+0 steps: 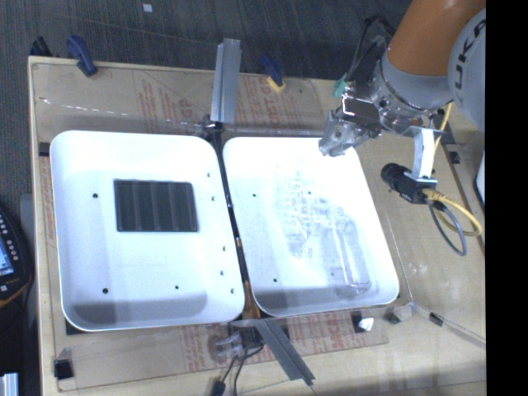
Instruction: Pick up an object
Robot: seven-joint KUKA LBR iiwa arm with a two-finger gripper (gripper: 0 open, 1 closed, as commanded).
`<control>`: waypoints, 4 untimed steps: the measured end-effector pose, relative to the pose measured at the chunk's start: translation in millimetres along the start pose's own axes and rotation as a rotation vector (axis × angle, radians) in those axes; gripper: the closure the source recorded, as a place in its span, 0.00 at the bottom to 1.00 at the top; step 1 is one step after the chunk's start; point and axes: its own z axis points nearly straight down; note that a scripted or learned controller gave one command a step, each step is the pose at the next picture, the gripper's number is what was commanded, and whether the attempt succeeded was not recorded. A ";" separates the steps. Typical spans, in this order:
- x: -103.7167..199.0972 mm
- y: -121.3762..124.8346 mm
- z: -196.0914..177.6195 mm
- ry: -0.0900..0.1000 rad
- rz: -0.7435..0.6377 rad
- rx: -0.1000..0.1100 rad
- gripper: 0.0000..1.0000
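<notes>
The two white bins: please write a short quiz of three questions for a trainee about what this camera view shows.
1. True or false: the dark ribbed rectangular object lies in the right bin.
2. Multiple choice: where is the gripper? A) above the far right corner of the right bin; B) above the middle of the left bin; C) outside the bench, near the floor.
3. Fill in: the clear plastic items in the right bin are hard to see because they are ____.

Key: 1 false, it lies in the left bin. 2 A. 3 transparent.
</notes>
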 end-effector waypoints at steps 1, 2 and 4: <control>22.9 -36.9 -36.6 0.000 0.239 -0.001 1.00; 42.5 -69.6 -66.2 0.000 0.482 -0.001 1.00; 74.5 -125.0 -81.5 0.001 0.788 -0.002 1.00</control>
